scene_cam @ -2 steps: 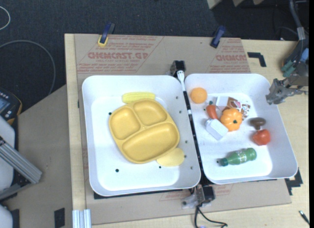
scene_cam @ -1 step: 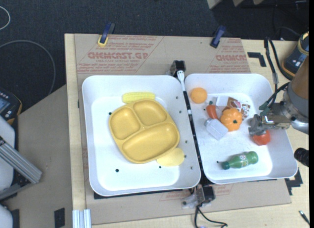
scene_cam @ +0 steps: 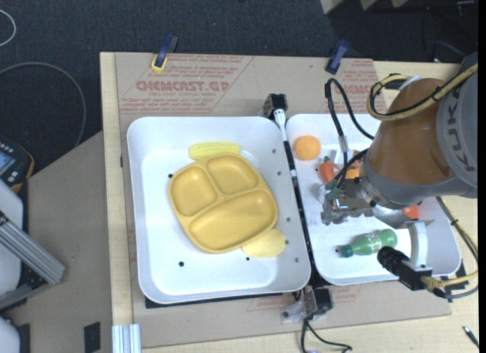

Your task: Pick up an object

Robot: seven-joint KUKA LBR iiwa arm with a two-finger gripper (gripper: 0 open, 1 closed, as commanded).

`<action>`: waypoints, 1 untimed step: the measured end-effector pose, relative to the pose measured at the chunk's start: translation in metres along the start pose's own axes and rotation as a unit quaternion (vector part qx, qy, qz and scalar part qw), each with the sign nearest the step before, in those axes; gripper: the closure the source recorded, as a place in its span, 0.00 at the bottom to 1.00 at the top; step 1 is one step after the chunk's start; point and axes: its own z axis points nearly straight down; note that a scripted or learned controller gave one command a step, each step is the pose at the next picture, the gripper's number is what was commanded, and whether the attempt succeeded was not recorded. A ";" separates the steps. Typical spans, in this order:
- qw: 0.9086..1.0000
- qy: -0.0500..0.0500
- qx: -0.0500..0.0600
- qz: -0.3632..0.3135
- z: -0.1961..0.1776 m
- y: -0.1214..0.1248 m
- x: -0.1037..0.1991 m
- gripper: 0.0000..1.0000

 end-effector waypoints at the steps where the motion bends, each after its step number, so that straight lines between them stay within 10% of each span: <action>1: 1.000 -0.001 -0.009 0.000 -0.084 0.002 0.061 1.00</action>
